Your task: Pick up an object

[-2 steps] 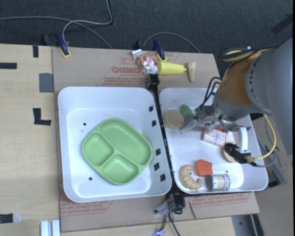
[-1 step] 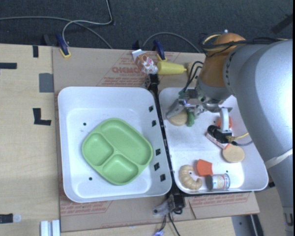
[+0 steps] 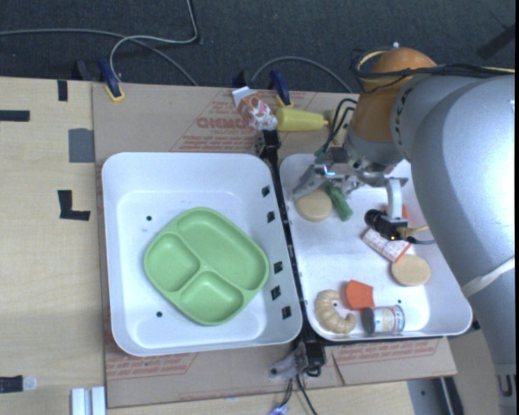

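Note:
My gripper (image 3: pixel 327 182) is low over the far left corner of the right bin (image 3: pixel 441 318), and its fingers look open. Just below it lie a tan round biscuit (image 3: pixel 311 207) and a green stick-shaped thing (image 3: pixel 340 204); I cannot tell whether a finger touches either. Further forward in the same bin are a red-and-white packet (image 3: pixel 384 245), a second tan disc (image 3: pixel 410 271), an orange block (image 3: pixel 359 294), a croissant-shaped pastry (image 3: pixel 335 312) and a small jar (image 3: pixel 386 320) on its side.
The left bin (image 3: pixel 121 180) holds a green divided plate (image 3: pixel 206 264). Behind the bins, on the cardboard, lie a yellow object (image 3: pixel 299 120) and a small printed wrapper (image 3: pixel 254 107). The arm's grey body covers the right side of the right bin.

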You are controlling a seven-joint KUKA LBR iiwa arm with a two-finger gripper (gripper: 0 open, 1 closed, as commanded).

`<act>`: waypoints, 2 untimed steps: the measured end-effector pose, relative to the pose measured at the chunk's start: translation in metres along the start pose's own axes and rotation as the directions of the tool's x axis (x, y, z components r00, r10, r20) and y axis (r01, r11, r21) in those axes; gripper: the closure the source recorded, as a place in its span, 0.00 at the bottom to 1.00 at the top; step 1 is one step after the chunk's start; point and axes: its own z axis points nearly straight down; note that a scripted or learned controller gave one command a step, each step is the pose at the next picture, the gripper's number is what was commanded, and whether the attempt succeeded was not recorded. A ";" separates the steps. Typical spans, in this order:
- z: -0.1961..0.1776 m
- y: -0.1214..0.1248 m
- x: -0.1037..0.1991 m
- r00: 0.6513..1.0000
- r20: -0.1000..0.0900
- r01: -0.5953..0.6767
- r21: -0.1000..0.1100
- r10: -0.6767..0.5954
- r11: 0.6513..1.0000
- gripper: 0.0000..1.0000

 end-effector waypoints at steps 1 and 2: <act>0.000 0.000 -0.018 1.000 0.001 -0.001 0.000 0.001 1.000 0.00; -0.001 0.000 -0.053 1.000 0.002 -0.002 -0.002 0.002 1.000 0.00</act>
